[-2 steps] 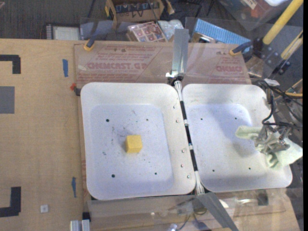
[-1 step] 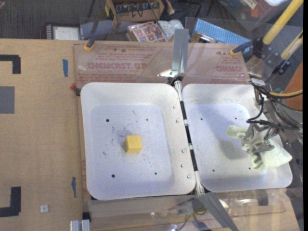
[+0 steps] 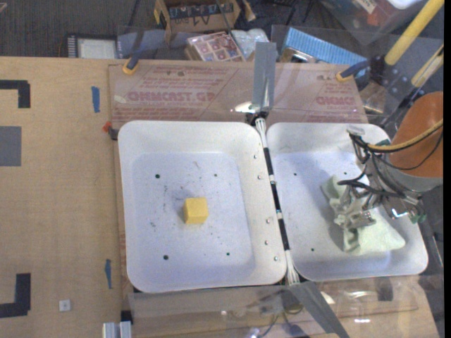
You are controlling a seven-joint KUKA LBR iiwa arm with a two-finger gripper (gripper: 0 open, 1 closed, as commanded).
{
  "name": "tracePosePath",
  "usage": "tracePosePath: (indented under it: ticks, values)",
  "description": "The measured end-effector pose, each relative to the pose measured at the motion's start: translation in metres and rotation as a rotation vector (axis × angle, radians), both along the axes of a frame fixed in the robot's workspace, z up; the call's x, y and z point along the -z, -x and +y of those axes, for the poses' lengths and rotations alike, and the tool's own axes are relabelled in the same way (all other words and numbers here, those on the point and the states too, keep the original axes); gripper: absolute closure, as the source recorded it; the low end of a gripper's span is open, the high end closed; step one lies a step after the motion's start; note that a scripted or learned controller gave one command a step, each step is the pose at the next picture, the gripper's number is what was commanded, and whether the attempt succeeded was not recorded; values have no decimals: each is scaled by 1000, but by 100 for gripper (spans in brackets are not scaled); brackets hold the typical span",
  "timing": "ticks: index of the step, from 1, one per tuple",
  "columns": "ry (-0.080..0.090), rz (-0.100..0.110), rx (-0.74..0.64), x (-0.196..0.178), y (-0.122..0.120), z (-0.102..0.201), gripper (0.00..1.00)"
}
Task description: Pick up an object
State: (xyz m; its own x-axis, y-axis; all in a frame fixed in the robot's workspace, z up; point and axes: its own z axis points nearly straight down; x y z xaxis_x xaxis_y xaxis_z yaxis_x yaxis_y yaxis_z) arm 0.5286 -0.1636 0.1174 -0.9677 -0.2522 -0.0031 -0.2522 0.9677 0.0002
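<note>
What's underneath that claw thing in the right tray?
Under the gripper, a pale greenish object lies on the right bin's floor. The gripper covers part of it, so its full shape is hidden.

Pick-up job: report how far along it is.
Done: nothing looks lifted yet. In hand: the gripper is low in the right bin, over a pale object; whether it grips is unclear. Left: grasp and raise something. The yellow block sits untouched in the left bin.
</note>
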Motion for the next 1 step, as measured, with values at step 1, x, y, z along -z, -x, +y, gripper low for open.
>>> tracePosePath:
  ticks: [1]
  values:
    - [0, 0, 73, 20, 42, 13, 100]
